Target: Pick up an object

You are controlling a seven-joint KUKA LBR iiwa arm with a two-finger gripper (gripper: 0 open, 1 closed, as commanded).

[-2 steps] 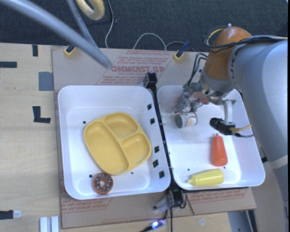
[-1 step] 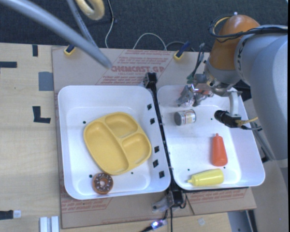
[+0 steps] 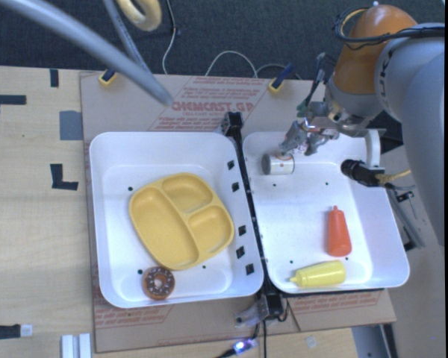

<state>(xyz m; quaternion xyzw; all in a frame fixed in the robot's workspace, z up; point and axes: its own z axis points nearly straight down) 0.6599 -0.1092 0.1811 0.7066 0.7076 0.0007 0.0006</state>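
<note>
My gripper (image 3: pixel 301 145) hangs open over the far left part of the right bin (image 3: pixel 373 200). A small silver can (image 3: pixel 280 163) lies on its side just below and left of the fingertips, close to one finger (image 3: pixel 290 141) but not between the two. Nearer the front of the same bin are an orange-red bottle (image 3: pixel 338 230) and a yellow bottle (image 3: pixel 319 274), both lying flat. In the left bin (image 3: pixel 108 200) rest a yellow divided plate (image 3: pixel 181 218) and a chocolate doughnut (image 3: pixel 158 283).
A black divider (image 3: pixel 243 200) runs between the two bins. A black cable connector (image 3: pixel 356 170) hangs off the wrist over the right bin's far right side. A grey pole (image 3: pixel 75 32) crosses the upper left.
</note>
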